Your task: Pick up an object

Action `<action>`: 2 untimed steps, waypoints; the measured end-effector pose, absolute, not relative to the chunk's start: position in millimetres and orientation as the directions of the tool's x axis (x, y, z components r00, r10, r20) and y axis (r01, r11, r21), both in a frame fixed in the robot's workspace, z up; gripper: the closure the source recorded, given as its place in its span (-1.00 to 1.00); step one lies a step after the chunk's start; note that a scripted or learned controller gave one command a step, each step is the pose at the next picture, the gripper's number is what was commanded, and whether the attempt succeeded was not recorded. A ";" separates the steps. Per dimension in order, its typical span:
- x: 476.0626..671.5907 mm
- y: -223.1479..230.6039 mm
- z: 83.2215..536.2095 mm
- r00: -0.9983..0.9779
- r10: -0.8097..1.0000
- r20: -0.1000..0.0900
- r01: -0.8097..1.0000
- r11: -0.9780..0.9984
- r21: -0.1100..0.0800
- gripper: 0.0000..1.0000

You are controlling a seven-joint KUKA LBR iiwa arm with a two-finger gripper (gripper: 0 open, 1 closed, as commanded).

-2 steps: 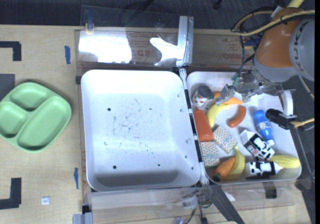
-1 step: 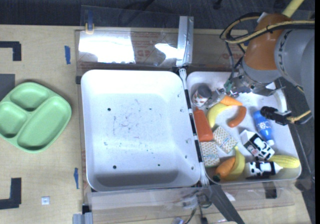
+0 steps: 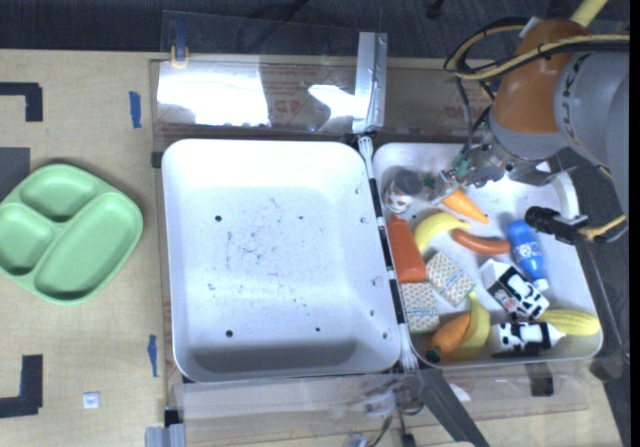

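The right bin [image 3: 575, 197] holds a heap of toy items. Among them are an orange carrot [image 3: 466, 205], a yellow banana [image 3: 438, 230], a red sausage [image 3: 482, 242], a blue bottle [image 3: 525, 249] and an orange block [image 3: 407, 249]. My gripper [image 3: 470, 170] is low over the far side of this bin, just behind the carrot and right of a grey cup [image 3: 405, 181]. The grey arm with its orange band [image 3: 530, 100] covers the bin's far right corner. I see nothing clearly held.
Near the bin's front lie a patterned cracker [image 3: 450, 277], two black-and-white cow toys [image 3: 520, 295], a yellow corn cob [image 3: 572, 321] and an orange fruit [image 3: 452, 333]. The left bin [image 3: 270, 255] is beside it. A green divided plate [image 3: 65, 232] sits far left.
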State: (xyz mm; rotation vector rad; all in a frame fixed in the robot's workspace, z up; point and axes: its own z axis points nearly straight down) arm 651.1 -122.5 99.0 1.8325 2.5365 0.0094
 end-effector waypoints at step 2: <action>591.0 -182.0 233.7 -0.709 0.705 -0.001 0.705 0.709 0.002 1.00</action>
